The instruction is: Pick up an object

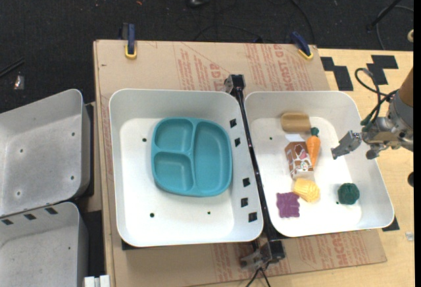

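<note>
A brown cardboard sheet [197, 65] covered the bench, held at its far edge by two clamps [130, 42]. Beyond the sheet lay a dark speckled floor [59, 2] crossed by black cables [309, 2]. Left of the sheet sat grey-white panels [39, 147].

In the right white bin [329, 100], your obstacles cluster around the upright red-and-white carton [299, 158]: a tan bread-like block [295, 122] behind it, an orange toy carrot [313, 148] touching its right, a yellow lumpy piece [306, 190] and a purple flat piece [287, 204] in front. A dark green round toy [348, 193] lies well right of it, with bare floor between.
</note>
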Available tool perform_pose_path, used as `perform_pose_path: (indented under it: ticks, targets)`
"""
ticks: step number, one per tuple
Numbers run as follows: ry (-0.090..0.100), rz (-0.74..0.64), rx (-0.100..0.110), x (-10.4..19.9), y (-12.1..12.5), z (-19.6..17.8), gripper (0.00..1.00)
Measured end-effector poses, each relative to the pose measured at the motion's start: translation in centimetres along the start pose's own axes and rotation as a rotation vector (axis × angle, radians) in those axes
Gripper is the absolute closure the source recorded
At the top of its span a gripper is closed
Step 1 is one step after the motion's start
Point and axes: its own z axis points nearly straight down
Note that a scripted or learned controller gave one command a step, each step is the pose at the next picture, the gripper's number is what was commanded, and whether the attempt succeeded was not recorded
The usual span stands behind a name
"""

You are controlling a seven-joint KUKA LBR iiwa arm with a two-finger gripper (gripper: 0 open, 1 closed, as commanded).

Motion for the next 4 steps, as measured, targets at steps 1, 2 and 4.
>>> perform_pose_path:
  ticks: [1, 2, 4]
  targets:
    - [-0.003, -0.003, -0.012, 0.0, 0.3, -0.6, 0.00]
    - [-0.001, -0.001, -0.006, 0.3, 0.2, 5.8, 0.00]
    - [-0.004, -0.003, -0.014, 0.3, 0.4, 8.0, 1.00]
